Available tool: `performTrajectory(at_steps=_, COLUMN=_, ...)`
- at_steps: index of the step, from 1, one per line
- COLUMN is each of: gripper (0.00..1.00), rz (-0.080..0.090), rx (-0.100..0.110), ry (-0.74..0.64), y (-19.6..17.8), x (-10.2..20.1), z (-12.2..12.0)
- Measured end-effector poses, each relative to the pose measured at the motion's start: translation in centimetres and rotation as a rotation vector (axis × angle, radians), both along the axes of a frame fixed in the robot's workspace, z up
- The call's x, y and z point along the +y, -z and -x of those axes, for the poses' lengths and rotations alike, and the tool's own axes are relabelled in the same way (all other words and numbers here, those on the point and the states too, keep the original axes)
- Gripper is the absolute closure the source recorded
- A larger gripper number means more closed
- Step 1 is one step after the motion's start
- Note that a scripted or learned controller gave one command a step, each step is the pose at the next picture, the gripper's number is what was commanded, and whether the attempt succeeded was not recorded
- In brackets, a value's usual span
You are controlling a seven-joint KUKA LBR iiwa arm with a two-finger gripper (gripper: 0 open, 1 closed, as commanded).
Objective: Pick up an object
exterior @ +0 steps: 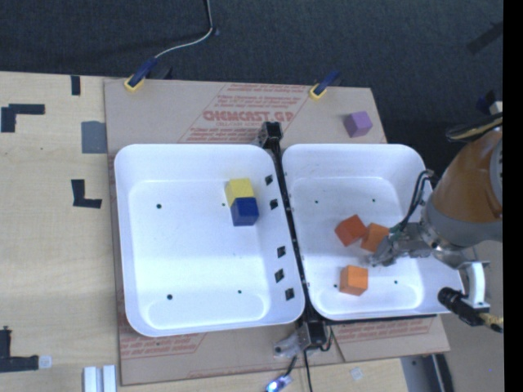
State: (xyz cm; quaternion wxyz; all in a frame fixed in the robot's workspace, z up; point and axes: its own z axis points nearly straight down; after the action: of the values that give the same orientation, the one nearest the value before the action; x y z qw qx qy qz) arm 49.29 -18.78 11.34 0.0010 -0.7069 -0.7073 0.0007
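Three orange blocks lie in the right bin: one near its middle, a second touching it on the right, and a third closer to the front wall. My gripper reaches in from the right and sits low just right of the second orange block, between it and the third. Its fingertips are dark and small against the bin floor. In the left bin a yellow block and a blue block sit against each other.
A purple block lies on the cardboard behind the right bin. Black clips line the divider between the bins. The arm's grey body and orange band hang over the right bin's right wall.
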Motion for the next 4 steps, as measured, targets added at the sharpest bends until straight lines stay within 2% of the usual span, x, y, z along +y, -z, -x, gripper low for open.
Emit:
performTrajectory(at_steps=1, gripper=0.00, rz=0.000, rx=0.001, ry=0.000, y=0.1, x=0.0, z=0.0)
performTrajectory(at_steps=2, gripper=1.00, rz=-0.001, rx=0.002, ry=-0.001, y=-0.9, x=0.1, z=0.0)
performTrajectory(at_steps=3, gripper=0.00, rz=-0.001, rx=0.002, ry=-0.001, y=-0.9, x=0.1, z=0.0)
performTrajectory(at_steps=4, gripper=1.00, rz=-0.003, rx=0.004, ry=-0.002, y=-1.8, x=0.2, z=0.0)
